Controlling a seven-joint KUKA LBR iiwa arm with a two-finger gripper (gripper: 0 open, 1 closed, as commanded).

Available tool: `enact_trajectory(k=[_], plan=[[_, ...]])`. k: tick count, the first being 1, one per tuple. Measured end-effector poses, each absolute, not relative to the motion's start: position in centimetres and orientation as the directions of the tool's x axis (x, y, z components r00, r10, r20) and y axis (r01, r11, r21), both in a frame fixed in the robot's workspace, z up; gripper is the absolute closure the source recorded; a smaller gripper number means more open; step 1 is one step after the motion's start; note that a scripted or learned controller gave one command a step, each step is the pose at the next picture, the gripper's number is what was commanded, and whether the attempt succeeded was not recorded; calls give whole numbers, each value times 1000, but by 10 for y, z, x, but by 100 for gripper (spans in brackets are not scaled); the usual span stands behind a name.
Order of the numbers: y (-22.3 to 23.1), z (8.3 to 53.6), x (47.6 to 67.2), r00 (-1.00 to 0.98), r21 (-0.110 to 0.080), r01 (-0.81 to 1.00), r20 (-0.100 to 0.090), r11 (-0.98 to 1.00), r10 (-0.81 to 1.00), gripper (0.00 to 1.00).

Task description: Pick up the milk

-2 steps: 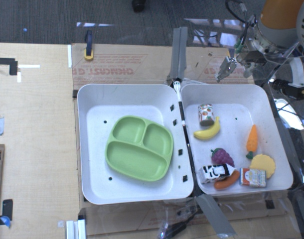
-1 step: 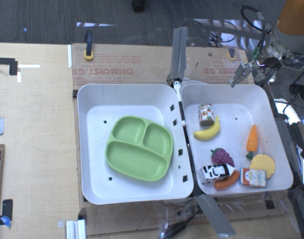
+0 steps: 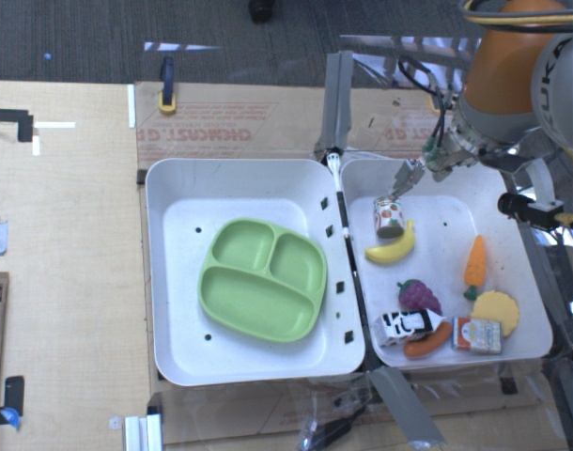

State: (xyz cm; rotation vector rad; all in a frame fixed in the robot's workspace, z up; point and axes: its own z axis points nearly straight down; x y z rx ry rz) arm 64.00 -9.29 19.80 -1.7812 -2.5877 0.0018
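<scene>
The arm is cut off by the top and right edges. The gripper appears small and blurred; finger spacing cannot be determined. Print on the milk and the small carton is illegible. The sausage lies partly under the milk.

Bright, even light — soft shadows, slight blur

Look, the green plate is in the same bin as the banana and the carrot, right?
Not quite. The camera view shows the green plate alone in the left bin. The banana and the carrot lie in the right bin, next to it.
</scene>
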Motion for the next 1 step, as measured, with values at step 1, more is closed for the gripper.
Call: enact_trajectory(k=[1], plan=[[-94,208,641,-355,1,935,-2,355,935,100]])
